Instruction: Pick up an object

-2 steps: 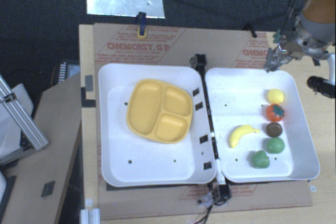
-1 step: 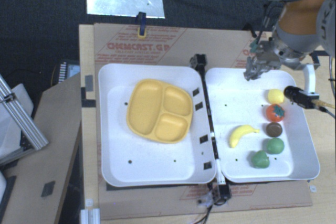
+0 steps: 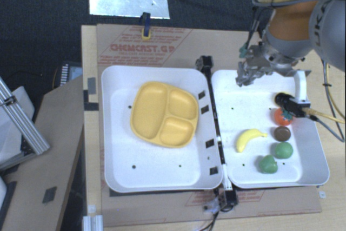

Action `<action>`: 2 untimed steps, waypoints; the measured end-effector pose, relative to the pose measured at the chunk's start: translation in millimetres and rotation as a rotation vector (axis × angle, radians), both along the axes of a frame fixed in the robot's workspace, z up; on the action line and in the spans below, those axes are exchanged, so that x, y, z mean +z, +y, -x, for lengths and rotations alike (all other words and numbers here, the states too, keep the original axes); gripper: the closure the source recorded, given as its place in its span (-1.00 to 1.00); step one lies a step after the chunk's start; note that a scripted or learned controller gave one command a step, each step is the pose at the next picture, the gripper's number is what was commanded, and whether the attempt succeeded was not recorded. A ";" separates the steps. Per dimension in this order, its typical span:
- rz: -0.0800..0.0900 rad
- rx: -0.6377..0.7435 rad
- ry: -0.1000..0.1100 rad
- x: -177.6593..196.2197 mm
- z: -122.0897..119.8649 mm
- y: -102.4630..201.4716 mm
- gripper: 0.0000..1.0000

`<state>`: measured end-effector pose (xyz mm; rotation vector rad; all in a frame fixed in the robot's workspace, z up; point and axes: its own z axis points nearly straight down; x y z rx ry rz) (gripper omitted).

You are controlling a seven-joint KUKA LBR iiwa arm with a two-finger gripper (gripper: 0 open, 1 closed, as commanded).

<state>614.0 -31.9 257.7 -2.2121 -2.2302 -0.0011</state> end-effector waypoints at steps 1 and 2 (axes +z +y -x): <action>-0.001 0.001 0.002 -7.7 26.7 53.8 1.00; -0.001 0.001 0.002 -28.2 46.3 109.0 1.00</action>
